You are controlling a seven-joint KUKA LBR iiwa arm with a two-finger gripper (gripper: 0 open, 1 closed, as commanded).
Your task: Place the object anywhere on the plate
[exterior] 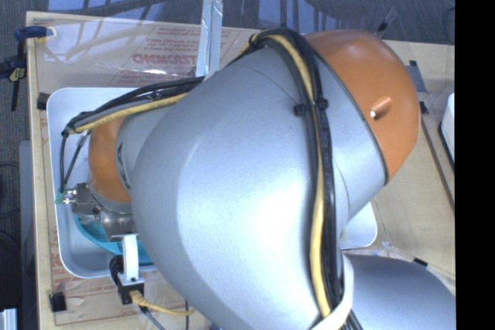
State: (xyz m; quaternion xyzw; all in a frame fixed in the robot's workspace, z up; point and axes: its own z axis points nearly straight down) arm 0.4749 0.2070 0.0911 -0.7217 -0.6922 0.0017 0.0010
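Note:
My arm fills most of the camera view, and its grey body (255,189) with the orange band (371,112) hides nearly all of both bins. The wrist reaches down into the left bin (52,127). The gripper (107,222) hangs low over that bin's near-left part. Just beneath and left of it a sliver of a teal-blue plate (87,233) shows on the bin floor. The arm covers the rest of the plate. I cannot make out the object to be placed.
A corner of the right bin (365,234) shows past the arm. Black and yellow cables (317,166) run along the arm. A clear plastic sheet (139,50) lies behind the left bin, and a blue clamp (31,32) sits at the bench's far-left corner.

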